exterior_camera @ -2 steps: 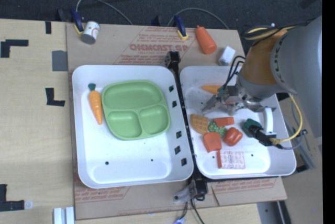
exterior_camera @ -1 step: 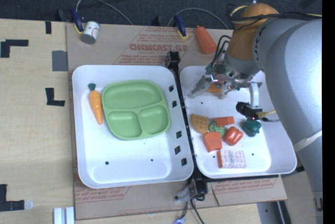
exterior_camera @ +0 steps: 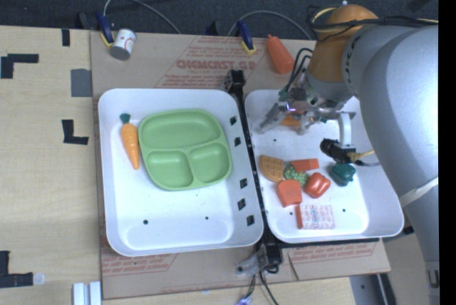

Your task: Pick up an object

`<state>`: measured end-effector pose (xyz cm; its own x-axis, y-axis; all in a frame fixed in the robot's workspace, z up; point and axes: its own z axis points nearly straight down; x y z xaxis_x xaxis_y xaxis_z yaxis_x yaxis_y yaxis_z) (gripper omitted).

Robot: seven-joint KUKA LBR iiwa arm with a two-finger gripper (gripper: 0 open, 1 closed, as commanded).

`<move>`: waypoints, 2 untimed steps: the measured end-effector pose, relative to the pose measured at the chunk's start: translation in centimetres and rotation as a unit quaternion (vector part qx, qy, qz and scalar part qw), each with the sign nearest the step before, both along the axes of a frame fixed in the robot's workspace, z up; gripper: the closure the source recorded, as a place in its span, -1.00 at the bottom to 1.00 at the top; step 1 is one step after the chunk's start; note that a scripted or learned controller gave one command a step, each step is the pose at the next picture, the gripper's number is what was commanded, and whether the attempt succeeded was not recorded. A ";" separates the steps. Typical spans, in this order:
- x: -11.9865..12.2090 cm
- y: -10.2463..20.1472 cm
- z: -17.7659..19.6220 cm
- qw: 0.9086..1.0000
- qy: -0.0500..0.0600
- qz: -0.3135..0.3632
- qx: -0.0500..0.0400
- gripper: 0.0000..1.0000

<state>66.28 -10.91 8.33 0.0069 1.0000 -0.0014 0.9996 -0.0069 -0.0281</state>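
Camera view: the grey arm with the orange band is reaching in over the right-hand shallow white bin [exterior_camera: 388, 214], and the two-finger gripper [exterior_camera: 288, 118] is hanging low over the far part of that bin. Its metal fingers [exterior_camera: 269, 118] are standing spread apart, and a small orange item [exterior_camera: 290, 120] is lying just between them; whether the fingers are touching it cannot be told.

Nearer the camera than the gripper, the remaining candidates are lying clustered in the same bin: a tan waffle-shaped toy [exterior_camera: 271, 168], a red toy pepper [exterior_camera: 317, 184], an orange-red block [exterior_camera: 289, 192] and a flat red-and-white packet [exterior_camera: 315, 215].

Judgement: the approach step appears to be in hand, with the grasp not yet made. The next move calls for closing squarely on the orange item, then lifting straight up.
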 end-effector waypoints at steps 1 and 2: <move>0.0 -0.2 0.0 1.000 0.000 0.001 0.002 -1.00; 0.1 0.2 0.0 1.000 -0.004 0.001 0.000 -1.00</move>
<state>66.42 -10.67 8.37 0.0048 1.0000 -0.0013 0.9998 -0.0048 -0.0202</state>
